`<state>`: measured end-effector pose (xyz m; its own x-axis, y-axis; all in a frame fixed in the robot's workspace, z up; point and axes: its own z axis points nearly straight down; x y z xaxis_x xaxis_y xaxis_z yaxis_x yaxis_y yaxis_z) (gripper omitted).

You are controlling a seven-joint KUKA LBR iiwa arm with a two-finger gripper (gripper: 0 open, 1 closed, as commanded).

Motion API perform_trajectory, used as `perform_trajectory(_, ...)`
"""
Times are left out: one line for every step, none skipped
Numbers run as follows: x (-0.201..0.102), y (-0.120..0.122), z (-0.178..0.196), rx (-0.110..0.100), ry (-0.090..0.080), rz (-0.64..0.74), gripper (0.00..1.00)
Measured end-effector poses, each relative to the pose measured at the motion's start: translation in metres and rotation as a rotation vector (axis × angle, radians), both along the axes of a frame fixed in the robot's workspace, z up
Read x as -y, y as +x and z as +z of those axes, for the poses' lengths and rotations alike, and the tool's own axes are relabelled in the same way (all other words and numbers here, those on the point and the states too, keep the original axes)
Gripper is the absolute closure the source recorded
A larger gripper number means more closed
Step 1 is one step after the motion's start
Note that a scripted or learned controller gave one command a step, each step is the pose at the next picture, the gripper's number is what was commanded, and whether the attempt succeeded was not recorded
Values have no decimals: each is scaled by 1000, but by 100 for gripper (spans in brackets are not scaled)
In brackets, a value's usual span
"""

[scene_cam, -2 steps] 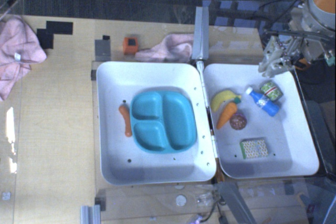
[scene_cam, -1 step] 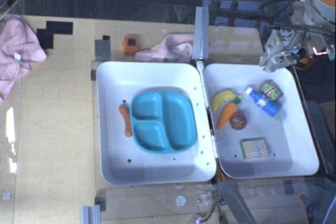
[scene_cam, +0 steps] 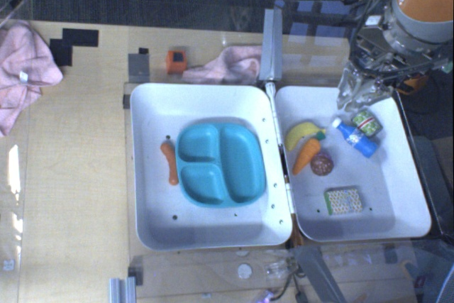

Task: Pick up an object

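My gripper (scene_cam: pixel 360 97) hangs over the far part of the right bin (scene_cam: pixel 411 174), open, with nothing between its fingers. Just below it lies a small green can (scene_cam: pixel 367 123), touching a blue bottle (scene_cam: pixel 355 139) with a white cap. Further left in the same bin are a yellow banana (scene_cam: pixel 302 131), an orange carrot (scene_cam: pixel 306 155) and a dark red round piece (scene_cam: pixel 322 164). A green speckled pad (scene_cam: pixel 343 201) lies near the bin's front.
The left bin (scene_cam: pixel 149 124) holds a blue divided plate (scene_cam: pixel 220 163) and an orange sausage-shaped toy (scene_cam: pixel 170 162). A grey upright post (scene_cam: pixel 272 39) stands behind the join of the bins. Pink cloths (scene_cam: pixel 227 67) lie behind the left bin and at the far left.
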<state>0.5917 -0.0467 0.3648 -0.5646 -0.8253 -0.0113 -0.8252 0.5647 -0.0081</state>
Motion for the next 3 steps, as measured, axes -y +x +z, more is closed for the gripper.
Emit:
perform_trajectory(19, 30, 53, 11, -12, 836, 100)
perform_trajectory(-23, 51, 71, 15, -19, 1511, 100)
perform_trajectory(-24, 50, 69, 1, -8, 908, 100)
